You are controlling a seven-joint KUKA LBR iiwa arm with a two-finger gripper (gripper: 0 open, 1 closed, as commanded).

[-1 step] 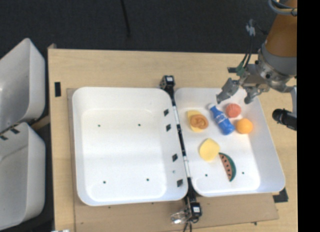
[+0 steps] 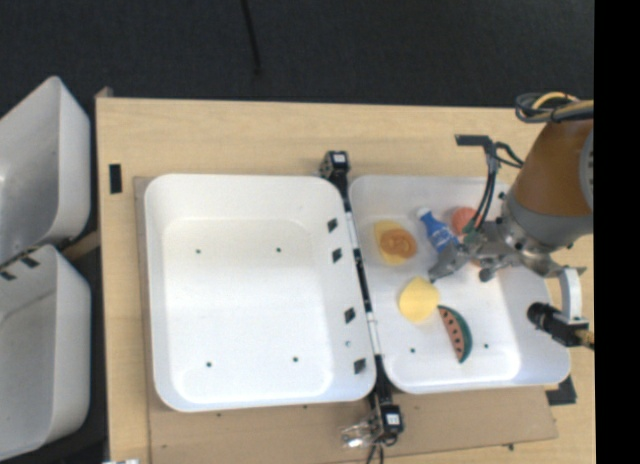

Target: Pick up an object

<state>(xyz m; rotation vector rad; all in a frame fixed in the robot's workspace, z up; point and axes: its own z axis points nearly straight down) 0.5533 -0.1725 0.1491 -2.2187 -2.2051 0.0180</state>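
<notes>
Camera view from above gives us no writing we can read on any item; the blue bottle (image 2: 434, 229) carries a pale patch, too small to make out. We see the arm (image 2: 553, 177) reaching in from the right over the right bin (image 2: 500, 370), its orange band above the grey wrist, the gripper (image 2: 462, 258) low over the bin's middle, pointing toward the divider between the bins. Its fingers are too blurred for us to tell whether they are spread or closed, and we see nothing between them. The bottle lies just beside the gripper toward the bin's far edge, long axis slanting from far-left to near-right. A red object (image 2: 463, 218) sits next to it. An orange round piece (image 2: 397, 242) lies near the divider, a yellow lemon (image 2: 418, 300) closer to the near edge, and a watermelon slice (image 2: 455, 332) runs lengthwise toward the near edge. The left bin (image 2: 160, 282) adjoins.
</notes>
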